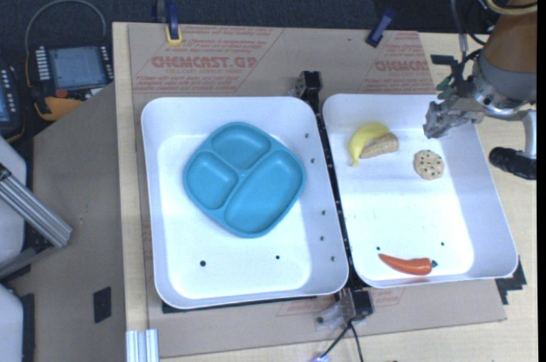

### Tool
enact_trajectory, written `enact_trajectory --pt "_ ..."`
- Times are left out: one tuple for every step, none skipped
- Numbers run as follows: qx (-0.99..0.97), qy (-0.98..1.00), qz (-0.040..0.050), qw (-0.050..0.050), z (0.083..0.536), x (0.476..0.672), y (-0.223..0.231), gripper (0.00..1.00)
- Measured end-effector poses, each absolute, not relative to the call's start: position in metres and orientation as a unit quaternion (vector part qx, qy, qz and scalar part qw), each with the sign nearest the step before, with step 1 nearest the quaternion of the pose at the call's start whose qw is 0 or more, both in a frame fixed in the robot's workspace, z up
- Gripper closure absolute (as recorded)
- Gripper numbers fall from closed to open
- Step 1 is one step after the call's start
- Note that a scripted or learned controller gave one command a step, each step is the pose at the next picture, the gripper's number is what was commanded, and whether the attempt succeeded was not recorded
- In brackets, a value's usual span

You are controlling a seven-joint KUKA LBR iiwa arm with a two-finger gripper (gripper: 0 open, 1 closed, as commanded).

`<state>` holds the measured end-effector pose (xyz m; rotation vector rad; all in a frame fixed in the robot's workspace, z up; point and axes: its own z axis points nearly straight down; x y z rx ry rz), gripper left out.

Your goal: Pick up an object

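White right bin (pixel 478 207): red chili (pixel 406 264) lengthwise left-right, stem right; jaws' state unclear

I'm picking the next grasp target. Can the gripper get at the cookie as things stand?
Probably yes. The cookie lies alone on the right bin floor, apart from the banana, and the gripper hangs just above and beside it with nothing between.

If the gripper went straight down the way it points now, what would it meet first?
Probably bare floor of the right bin near its back edge. The gripper hangs just above and right of the cookie, with the banana further left; depth is hard to judge.
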<state>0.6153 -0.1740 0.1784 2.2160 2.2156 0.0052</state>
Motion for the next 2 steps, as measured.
enact_trajectory --pt "0.707 0.707 0.0013 0.003 0.203 0.617 -0.174 1.0" --pt "0.705 0.709 0.0004 -0.002 0.198 0.6 -0.119 1.0"
